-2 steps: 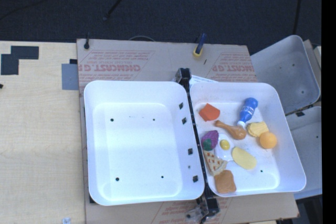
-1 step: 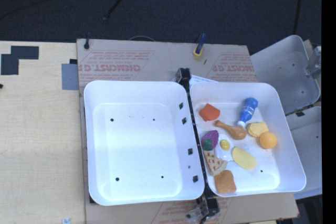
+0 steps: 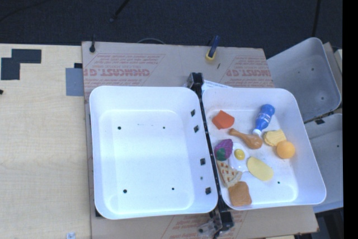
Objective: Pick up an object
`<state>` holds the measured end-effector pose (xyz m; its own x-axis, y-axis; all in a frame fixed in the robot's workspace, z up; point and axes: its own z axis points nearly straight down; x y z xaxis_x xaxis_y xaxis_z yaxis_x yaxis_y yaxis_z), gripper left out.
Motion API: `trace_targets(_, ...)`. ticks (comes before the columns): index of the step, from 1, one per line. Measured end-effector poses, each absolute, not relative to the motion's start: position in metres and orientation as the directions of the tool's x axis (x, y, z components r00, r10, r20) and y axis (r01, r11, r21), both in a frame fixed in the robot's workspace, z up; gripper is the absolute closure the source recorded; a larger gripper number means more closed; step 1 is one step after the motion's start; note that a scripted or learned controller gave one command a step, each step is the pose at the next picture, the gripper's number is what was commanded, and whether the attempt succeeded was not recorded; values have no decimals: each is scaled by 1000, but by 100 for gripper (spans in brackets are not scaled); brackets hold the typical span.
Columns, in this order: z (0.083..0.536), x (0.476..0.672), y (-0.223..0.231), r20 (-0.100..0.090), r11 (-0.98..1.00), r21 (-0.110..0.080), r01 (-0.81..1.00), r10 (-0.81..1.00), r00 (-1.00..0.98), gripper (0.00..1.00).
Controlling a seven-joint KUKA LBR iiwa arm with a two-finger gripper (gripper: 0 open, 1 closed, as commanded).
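The right bin (image 3: 305,176) holds several toy foods. A red block (image 3: 223,119) lies near its upper left, and a blue bottle (image 3: 264,118) stands slanted to the right of it. A brown drumstick (image 3: 246,138) lies across the middle. An orange ball (image 3: 285,149) and a tan cookie (image 3: 273,136) sit at the right side. A purple grape bunch (image 3: 224,149), a small yellow piece (image 3: 239,154), a yellow lemon shape (image 3: 259,168), a waffle wedge (image 3: 229,173) and a brown toast (image 3: 240,193) fill the lower part.
The left bin (image 3: 144,154) sits beside it, joined by a black divider clamp (image 3: 203,137). Both bins rest on a cardboard sheet (image 3: 145,67) atop a wooden bench. A grey panel (image 3: 305,73) stands at the right, and a blue-yellow clamp (image 3: 212,48) sits behind the bins.
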<state>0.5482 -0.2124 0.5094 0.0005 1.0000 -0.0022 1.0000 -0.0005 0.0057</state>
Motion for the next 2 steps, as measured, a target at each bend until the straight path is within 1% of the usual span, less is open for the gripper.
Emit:
trace_targets(1, 529, 611, -211, 0, 6, 1, 1000, 1000, -6, 100)
trace_targets(2, 537, 646, -211, 0, 5, -1, 1000, 1000, -5, 100)
